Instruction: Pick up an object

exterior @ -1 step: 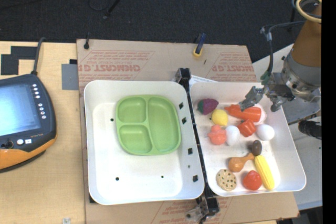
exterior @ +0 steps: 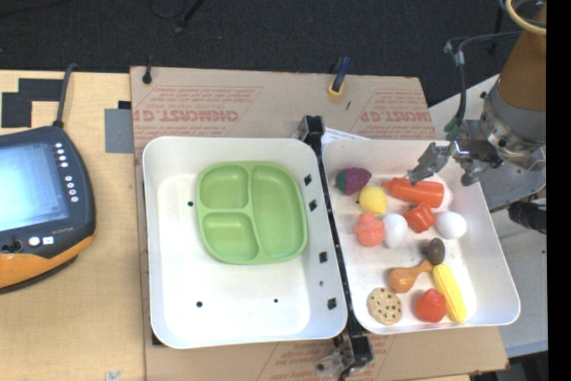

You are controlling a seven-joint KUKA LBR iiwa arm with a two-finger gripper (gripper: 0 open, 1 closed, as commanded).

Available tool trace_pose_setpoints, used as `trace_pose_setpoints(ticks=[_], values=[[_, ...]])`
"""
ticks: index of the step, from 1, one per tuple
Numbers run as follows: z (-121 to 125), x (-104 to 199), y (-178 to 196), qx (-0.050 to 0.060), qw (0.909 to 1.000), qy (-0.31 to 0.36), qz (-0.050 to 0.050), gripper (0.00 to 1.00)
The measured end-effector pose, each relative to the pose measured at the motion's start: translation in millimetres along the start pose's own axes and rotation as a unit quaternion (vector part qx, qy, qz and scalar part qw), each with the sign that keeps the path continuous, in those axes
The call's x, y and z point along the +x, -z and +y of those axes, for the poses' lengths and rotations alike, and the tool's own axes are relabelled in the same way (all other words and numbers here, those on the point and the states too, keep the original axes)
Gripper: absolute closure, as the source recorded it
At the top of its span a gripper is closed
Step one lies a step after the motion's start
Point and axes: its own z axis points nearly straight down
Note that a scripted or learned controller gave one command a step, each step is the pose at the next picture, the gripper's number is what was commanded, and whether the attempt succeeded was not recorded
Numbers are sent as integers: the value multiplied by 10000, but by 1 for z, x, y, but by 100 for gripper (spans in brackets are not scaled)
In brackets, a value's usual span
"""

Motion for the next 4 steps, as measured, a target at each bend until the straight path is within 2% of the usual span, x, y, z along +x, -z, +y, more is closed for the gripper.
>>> trace_pose_setpoints(ticks=[2, 3, 4], values=[[-4, -6, -131, 25, 10000, 3, 10, 0], [-4, -8, -161, -8, 10000, -23, 3, 0], [-6, -11, -157, 34, 10000, -60, 15, 100]])
